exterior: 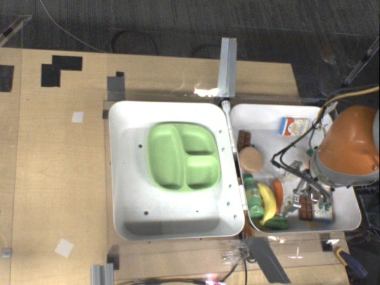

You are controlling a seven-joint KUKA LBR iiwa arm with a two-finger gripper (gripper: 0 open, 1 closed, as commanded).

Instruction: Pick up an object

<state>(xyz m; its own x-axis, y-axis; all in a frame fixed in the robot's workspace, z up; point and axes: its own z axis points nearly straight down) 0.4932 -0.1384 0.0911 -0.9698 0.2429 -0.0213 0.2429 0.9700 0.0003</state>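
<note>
The banana (268,201) lies in the right bin (350,221), between a green bottle (253,196) and a carrot (278,193). The tool (303,198) hangs just right of them; its grip state I cannot tell. A green tray (181,156) fills the left bin (127,212).

Two white bins (119,177), one green tray (181,156), one banana (268,202), one carrot (278,193), one green bottle (253,196).

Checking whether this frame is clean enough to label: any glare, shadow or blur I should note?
Camera view: a bright glare spot on the bench edge above the bins; soft shadow along the left bin's lower wall below the green divided plate; the gripper and small items beside it in the right bin look blurred and hard to separate.
</note>
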